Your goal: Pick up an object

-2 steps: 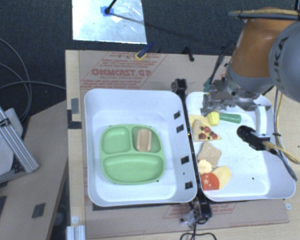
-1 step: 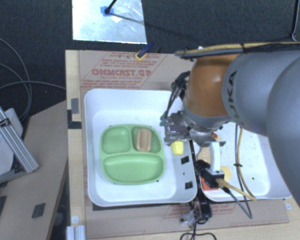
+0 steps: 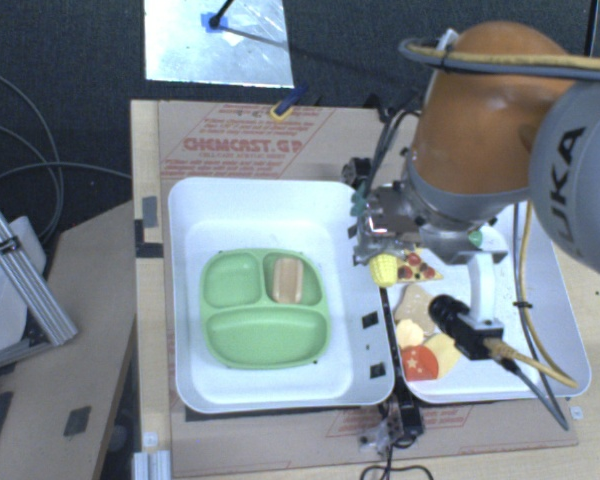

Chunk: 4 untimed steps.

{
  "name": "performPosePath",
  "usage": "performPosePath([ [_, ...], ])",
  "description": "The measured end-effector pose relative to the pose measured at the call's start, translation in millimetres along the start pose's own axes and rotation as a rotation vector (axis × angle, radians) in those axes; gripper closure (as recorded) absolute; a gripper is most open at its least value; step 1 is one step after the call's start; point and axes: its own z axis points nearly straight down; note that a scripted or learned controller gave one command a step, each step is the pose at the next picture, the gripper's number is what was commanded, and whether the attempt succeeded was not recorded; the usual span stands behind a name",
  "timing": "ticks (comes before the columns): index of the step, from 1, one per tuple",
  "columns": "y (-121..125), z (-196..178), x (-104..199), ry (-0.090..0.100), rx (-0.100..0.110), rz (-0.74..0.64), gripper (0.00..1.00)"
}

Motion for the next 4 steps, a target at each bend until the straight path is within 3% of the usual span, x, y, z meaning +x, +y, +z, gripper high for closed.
performPosePath([
  [1,13.3,167.2,-16.6,-0.009,0.029,0.009,1.0],
  [2,15.8,-31.5,20.7,0.001,-0.005,-0.001,1.0],
  [3,5.9,-40.7,49.5,-0.004,0.012,0.001,1.0],
  [4,103.2,50.1,4.2,-0.01,0.016,0.012,1.0],
])
